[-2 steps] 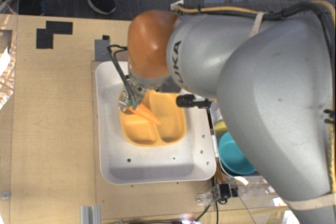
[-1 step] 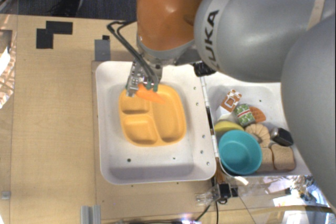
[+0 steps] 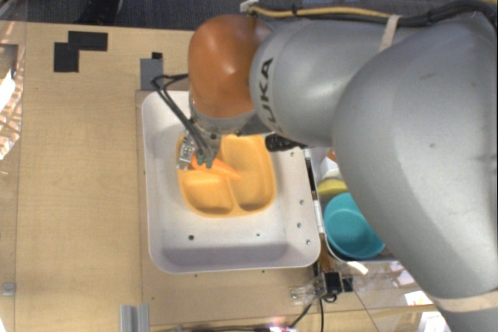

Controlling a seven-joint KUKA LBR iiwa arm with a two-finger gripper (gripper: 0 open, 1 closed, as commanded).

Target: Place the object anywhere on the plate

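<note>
- My arm (image 3: 373,89) is the biggest thing here, grey with an orange band, reaching in from the right and covering most of the right bin.
- The bench (image 3: 70,190) is pale wood, with black marks near its far left corner.
- The left bin (image 3: 226,253) is white and shallow, and sits below my wrist.
- The plate (image 3: 233,183) is yellow, split into compartments, and lies in the left bin's middle.
- A teal cup (image 3: 352,228) shows in the right bin, just past the divider, beside a yellow thing partly hidden by my arm.
- My gripper (image 3: 201,154) points down over the plate's far left edge; I cannot tell how its fingers stand.
- The object (image 3: 226,167), small and orange, lies on the plate just beside my gripper's tip.
</note>
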